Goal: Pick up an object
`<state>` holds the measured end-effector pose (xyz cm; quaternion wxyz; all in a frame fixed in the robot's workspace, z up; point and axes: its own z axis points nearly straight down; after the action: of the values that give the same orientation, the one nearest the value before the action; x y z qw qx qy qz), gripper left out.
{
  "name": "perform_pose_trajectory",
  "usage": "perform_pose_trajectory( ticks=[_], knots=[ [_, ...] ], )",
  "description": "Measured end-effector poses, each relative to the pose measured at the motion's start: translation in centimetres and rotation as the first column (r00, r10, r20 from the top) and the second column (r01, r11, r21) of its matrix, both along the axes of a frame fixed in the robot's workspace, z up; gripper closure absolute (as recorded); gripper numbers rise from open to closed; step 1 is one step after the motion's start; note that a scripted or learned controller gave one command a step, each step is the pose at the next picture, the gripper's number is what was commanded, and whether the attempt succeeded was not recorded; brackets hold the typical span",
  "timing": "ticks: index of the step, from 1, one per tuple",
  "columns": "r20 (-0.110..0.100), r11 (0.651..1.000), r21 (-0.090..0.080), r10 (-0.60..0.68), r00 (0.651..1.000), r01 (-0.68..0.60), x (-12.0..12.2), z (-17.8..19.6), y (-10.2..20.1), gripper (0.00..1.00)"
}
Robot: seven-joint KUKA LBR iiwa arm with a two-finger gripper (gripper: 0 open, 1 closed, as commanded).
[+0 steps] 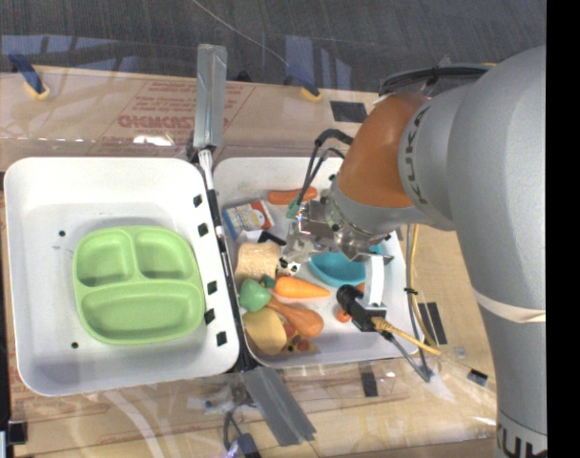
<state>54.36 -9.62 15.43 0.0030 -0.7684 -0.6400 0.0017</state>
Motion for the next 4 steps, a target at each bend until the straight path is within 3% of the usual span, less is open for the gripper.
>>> perform_pose_trajectory(
  ticks=[1, 2, 3, 4],
  knots=[
    [0.007, 0.955, -0.001, -0.296, 0.955, 0.296, -0.6, 9.8, 4.0, 1.0],
    [0.004, 0.999, -0.003, -0.035, 0.999, 0.035, 1.1, 10.5, 6.4, 1.0],
    [0.0, 0.993, -0.002, 0.116, 0.993, -0.116, -2.2, 4.3, 0.8, 1.0],
    [0.001, 0.961, -0.002, 0.278, 0.961, -0.278, -6.1, 0.2, -10.0, 1.0]
  ],
)
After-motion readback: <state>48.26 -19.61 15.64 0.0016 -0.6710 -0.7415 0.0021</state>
